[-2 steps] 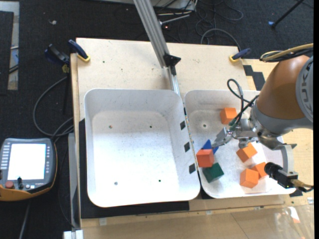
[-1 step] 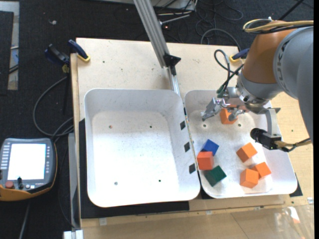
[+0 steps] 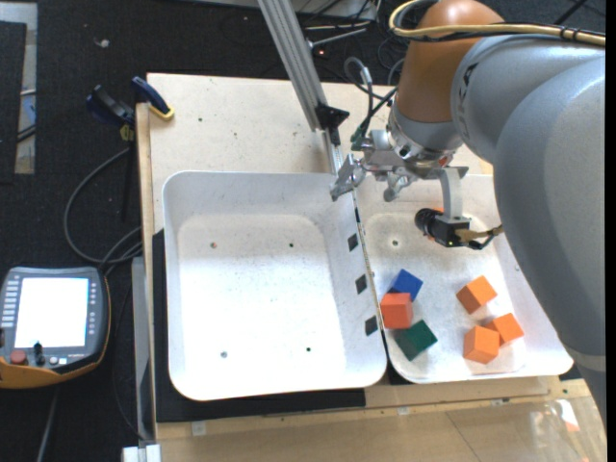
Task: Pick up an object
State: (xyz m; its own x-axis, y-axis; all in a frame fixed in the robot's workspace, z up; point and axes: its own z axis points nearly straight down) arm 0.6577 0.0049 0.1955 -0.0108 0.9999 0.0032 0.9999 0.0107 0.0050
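The grey arm's two-finger end effector (image 3: 369,186) hangs over the far end of the seam between the two shallow white plastic bins, its metal fingers (image 3: 344,183) spread apart with nothing between them. The wide left bin (image 3: 250,287) lies to its near left. The right bin (image 3: 433,268) holds six small blocks, all near its front half and well apart from the end effector. A blue cube (image 3: 407,282) sits just behind a red-orange cube (image 3: 396,310), the two touching or nearly so, and a dark green cube (image 3: 416,339) lies just in front of them, close to the bin's left wall. Farther right are three orange cubes: one alone (image 3: 475,295), and a pair (image 3: 507,328) (image 3: 481,345) side by side near the front rim. Both bins rest on the pale wooden desk (image 3: 231,123), which has a blue clamp (image 3: 115,104) at its far left corner.
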